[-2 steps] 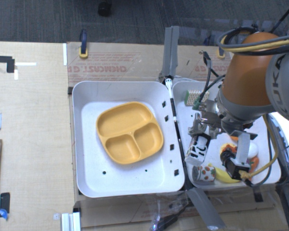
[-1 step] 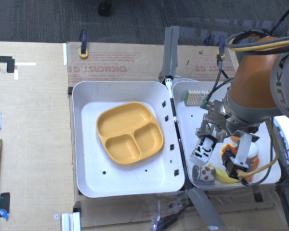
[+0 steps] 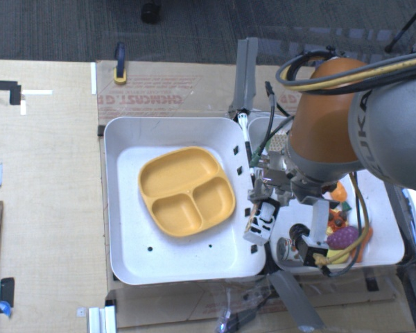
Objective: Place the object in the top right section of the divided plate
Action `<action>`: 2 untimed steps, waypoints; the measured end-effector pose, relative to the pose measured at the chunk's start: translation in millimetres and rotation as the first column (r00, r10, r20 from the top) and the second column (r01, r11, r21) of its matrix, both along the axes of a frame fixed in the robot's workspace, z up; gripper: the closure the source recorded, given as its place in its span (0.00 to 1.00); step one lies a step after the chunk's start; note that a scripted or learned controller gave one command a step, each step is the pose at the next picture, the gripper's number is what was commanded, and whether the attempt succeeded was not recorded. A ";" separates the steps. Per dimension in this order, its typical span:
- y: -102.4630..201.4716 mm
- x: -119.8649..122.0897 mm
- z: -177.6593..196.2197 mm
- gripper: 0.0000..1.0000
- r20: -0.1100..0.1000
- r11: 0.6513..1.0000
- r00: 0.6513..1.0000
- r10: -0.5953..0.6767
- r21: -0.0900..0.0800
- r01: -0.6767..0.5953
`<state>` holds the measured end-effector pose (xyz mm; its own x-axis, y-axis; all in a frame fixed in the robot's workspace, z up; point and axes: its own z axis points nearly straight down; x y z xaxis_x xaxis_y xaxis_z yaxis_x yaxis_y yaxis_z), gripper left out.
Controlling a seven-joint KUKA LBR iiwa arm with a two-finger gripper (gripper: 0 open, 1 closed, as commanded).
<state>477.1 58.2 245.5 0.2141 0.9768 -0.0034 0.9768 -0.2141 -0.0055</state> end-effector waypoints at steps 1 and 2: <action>30.5 58.8 3.0 1.00 0.001 0.999 0.999 -0.033 -0.002 0.033; 7.4 4.2 -55.7 1.00 0.000 0.990 0.990 0.140 0.001 -0.140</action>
